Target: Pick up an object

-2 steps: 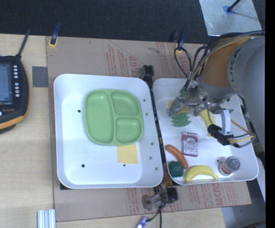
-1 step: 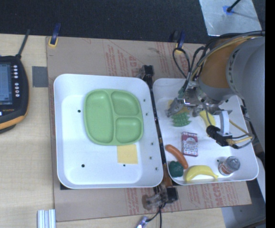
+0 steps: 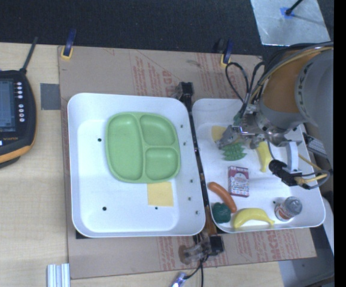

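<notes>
My gripper (image 3: 231, 137) hangs low in the right bin (image 3: 316, 220), just above a green leafy toy (image 3: 234, 152); whether it is apart or together I cannot tell. A red card box (image 3: 239, 180), its print too small to read, lies nearby. The left bin (image 3: 83, 208) holds a green divided plate (image 3: 142, 147).

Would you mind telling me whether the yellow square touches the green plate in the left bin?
Touching. The camera view shows the yellow square meeting the lower edge of the green plate, with no white gap between them.
</notes>
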